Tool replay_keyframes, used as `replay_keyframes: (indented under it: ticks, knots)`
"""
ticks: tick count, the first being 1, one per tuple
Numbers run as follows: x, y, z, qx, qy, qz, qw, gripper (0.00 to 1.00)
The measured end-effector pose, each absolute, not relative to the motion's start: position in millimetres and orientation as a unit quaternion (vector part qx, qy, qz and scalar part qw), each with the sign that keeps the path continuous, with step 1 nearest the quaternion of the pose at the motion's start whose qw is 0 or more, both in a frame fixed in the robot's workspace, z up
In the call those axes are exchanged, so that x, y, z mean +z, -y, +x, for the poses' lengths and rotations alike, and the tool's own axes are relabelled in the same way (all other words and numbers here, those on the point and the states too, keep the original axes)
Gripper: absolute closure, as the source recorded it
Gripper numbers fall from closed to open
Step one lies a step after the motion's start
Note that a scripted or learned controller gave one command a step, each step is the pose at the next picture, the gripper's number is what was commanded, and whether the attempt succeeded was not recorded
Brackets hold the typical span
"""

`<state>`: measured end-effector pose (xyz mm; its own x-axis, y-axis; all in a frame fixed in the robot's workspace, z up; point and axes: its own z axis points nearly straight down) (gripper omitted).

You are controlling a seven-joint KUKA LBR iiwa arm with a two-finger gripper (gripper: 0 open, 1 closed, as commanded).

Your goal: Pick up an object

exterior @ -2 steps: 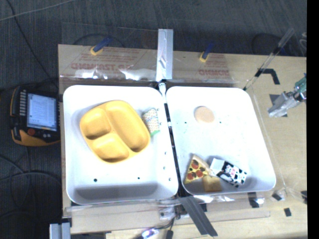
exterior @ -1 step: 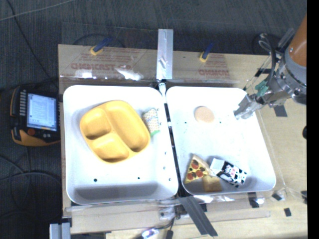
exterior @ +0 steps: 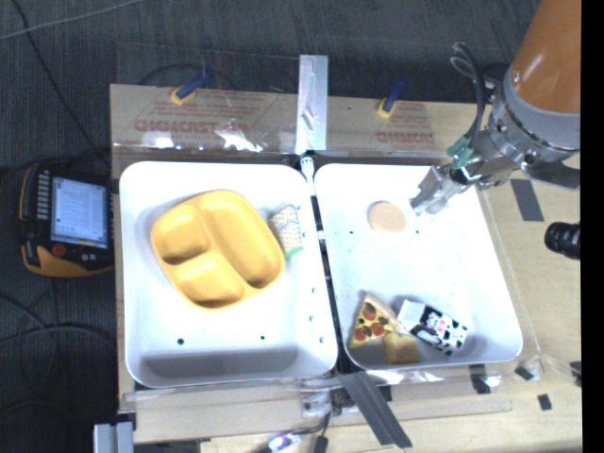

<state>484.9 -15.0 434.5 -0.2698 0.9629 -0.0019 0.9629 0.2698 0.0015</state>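
Cookie (exterior: pixel 386 217), a flat tan disc, lies on the floor of the right bin (exterior: pixel 472 281), in its upper half and toward the left wall. Being round, it has no long axis and points no particular way. Bare white floor surrounds it; nothing lies over it.

Lower in the same bin, near the front wall, three things cluster well apart from the cookie: a pizza slice (exterior: pixel 374 321) with its point toward the lower left, a brown piece (exterior: pixel 401 349) just below it, and a black-and-white box (exterior: pixel 436 327) lying at a slant, its long axis running from upper left to lower right.

The left bin (exterior: pixel 160 347) holds a yellow divided tray (exterior: pixel 217 246) and, beside the tray's right edge, a small speckled item (exterior: pixel 287 226) against the dividing wall.

The tool (exterior: pixel 429 198) hangs just right of the cookie, tipped toward the lower left. Whether it touches the floor, and whether its tips are apart or together, cannot be told from this view. Nothing shows between them.
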Motion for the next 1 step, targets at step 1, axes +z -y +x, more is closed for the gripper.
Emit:
replay_keyframes:
  ticks: [1]
  knots:
    - [434.0, -38.4, 520.1, -0.0005, -0.845, 0.534, 0.001, 1.00]
